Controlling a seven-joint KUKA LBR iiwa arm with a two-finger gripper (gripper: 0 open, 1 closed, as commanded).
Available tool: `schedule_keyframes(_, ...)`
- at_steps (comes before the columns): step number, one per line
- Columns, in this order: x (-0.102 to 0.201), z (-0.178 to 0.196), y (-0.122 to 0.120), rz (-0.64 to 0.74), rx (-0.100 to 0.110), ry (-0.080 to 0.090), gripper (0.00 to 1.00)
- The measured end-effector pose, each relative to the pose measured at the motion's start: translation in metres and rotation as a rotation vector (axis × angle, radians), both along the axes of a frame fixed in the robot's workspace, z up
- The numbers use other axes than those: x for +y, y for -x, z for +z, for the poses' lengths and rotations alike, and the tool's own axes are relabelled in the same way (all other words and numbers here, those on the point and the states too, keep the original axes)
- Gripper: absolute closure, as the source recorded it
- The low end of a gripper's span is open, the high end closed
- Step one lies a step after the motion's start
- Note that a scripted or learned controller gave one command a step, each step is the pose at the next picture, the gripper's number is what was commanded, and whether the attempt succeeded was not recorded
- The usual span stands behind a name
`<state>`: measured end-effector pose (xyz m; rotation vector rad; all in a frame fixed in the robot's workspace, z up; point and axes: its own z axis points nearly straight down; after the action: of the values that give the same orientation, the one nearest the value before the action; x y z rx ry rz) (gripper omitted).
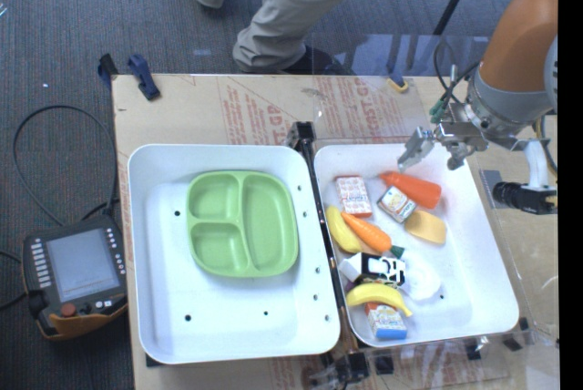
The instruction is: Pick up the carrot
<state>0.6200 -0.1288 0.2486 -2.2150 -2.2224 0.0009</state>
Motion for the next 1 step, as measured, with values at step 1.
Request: schedule_keyframes(1,0.0294,-0.1363,0.0614,-0.015,0.017,-0.004,0.0)
